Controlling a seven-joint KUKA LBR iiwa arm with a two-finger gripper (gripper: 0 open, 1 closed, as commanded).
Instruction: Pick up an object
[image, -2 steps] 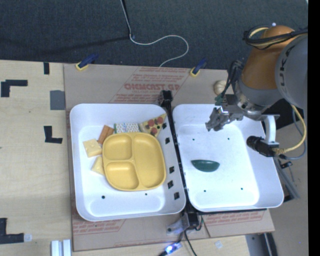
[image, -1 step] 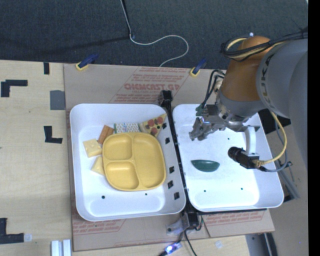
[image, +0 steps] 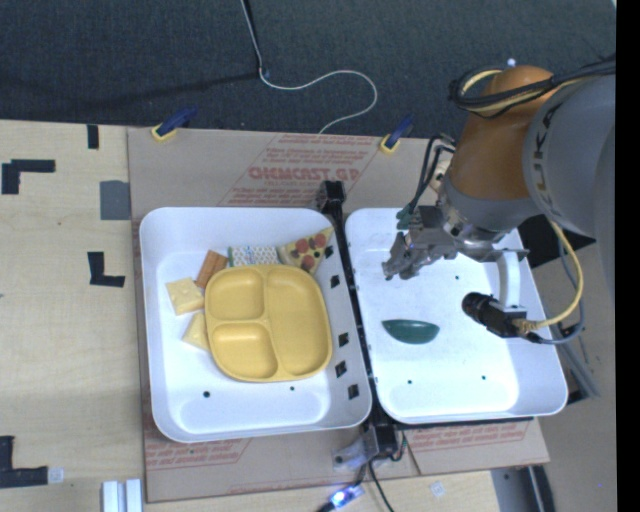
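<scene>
We see a desk (image: 60, 330) of pale wood with a cardboard sheet (image: 290, 165) under two white bins. The left bin (image: 165, 380) holds a yellow sectioned plate (image: 268, 322), with flat pieces, among them a tan square (image: 184, 295) and an orange strip (image: 210, 266), tucked at the plate's left and upper edges. In the right bin (image: 500, 395) a dark green bowl-like object (image: 411, 330) lies near the middle. The jaws (image: 402, 262) hang above that bin's upper left part, apart from the green object; we cannot tell whether they are spread or pressed together, and nothing shows between them. A white cable (image: 320, 80) loops over the dark floor behind.
</scene>
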